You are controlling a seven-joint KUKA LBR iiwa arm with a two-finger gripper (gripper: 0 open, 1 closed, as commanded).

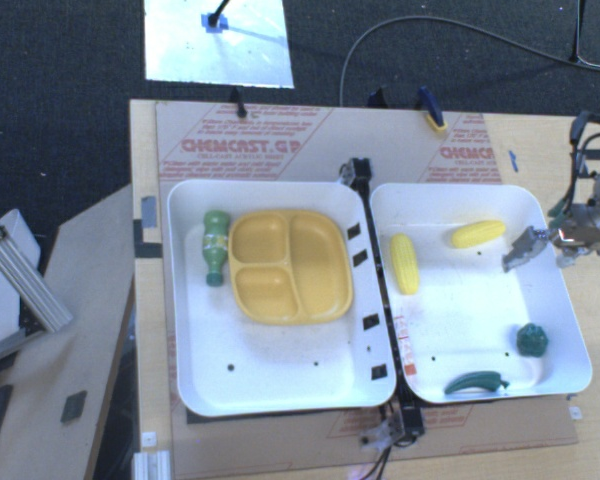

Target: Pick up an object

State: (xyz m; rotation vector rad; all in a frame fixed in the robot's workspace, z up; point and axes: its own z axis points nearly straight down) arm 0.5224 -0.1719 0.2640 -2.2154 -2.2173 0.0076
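Note:
In the right bin lie a yellow corn cob, a yellow oblong piece, a dark green round lump and a green pepper-like piece. The left bin holds a yellow divided plate with a green bottle beside it. My gripper hangs over the right bin's right rim, to the right of the yellow oblong piece and apart from it. Its fingers stand open with nothing between them.
A black divider strip runs between the two bins. The bins rest on a board with red lettering. A blue clamp and cables lie at the board's far edge. A shiny metal sheet lies beyond.

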